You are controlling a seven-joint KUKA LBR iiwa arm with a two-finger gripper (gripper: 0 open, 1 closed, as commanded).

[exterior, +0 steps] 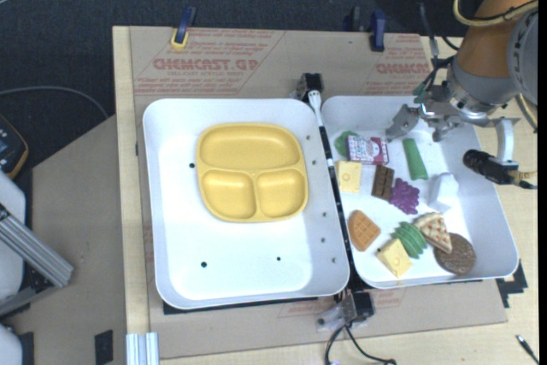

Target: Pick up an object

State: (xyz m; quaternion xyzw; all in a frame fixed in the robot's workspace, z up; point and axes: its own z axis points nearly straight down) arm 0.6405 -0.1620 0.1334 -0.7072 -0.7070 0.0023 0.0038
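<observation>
Tool (420, 122) fingers spread, nothing pinched, over right bin (500, 222) far end. Watch green stick (414, 158) & pink packet (368, 150) — crowded, you risk glancing grab.

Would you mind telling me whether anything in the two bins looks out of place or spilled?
Nothing stands out. The yellow divided plate sits flat in the left bin, and the toy food pieces lie jumbled but contained in the right bin, beneath the gripper.

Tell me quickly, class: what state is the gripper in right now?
Gripper: open, holding nothing, above the right bin near the green stick.
</observation>
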